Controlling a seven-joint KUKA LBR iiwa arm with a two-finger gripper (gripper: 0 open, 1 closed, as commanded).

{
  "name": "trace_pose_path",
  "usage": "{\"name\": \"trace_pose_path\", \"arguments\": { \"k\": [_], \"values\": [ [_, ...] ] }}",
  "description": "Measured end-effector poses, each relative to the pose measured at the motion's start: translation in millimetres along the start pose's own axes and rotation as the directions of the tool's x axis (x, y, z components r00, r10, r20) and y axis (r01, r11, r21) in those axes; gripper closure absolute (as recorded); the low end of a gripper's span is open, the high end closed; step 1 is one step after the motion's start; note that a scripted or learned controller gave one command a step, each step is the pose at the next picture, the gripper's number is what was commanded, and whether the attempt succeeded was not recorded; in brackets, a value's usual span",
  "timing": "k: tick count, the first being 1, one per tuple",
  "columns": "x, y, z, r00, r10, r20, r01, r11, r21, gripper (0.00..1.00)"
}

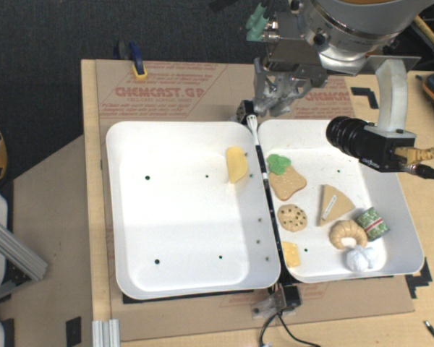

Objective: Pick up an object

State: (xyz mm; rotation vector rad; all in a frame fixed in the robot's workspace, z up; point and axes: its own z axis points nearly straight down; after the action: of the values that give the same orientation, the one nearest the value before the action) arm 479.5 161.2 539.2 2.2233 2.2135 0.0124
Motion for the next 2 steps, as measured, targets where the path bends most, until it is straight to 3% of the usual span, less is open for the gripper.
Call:
{"name": "trace_pose_path", "arguments": {
  "k": [1,2],
  "values": [
    [41,7,167,1.000,-0.008,0.009,0.008,1.000,0.025,1.00],
    [38,-2,122,1.000,-0.006,0.000,0.006,1.000,0.005,1.00]
  ]
}}
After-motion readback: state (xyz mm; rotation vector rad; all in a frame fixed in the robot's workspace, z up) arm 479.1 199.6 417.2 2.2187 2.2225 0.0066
